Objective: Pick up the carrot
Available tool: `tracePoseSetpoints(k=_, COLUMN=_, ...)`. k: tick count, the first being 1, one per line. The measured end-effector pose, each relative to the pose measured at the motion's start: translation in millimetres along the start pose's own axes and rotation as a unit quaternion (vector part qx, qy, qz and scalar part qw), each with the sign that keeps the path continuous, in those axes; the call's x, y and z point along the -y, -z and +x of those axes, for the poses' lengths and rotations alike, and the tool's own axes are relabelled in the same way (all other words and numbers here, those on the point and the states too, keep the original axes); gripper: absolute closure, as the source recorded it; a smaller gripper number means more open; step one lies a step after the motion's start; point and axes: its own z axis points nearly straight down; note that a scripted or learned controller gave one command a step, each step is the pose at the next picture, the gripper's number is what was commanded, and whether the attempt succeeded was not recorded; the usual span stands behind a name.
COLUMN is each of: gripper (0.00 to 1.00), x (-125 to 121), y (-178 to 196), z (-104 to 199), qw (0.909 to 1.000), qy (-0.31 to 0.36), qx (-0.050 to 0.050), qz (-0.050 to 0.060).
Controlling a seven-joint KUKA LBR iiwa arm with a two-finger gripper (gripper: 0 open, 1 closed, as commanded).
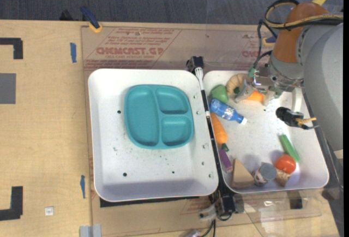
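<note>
Hand low in the right bin, carrot well apart at its left wall

The hand (252,90) sits among items at the right bin's (311,146) far end; whether it grips anything cannot be told. Beside it lies a blue bottle (227,111). The carrot (219,129) lies below that bottle, untouched. The left bin (103,137) holds a teal tray (158,116).

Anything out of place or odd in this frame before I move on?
Mildly odd: the end effector sits at the right bin's far end, away from the carrot lying by the left wall. The teal tray sits squarely; nothing looks spilled.
</note>
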Motion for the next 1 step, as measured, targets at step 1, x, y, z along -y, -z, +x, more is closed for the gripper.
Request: tracePoseSetpoints(k=1, gripper=1.00, x=1.9, y=6.7, z=-0.7, qw=1.0000, qy=0.001, qx=0.002, qz=0.006)
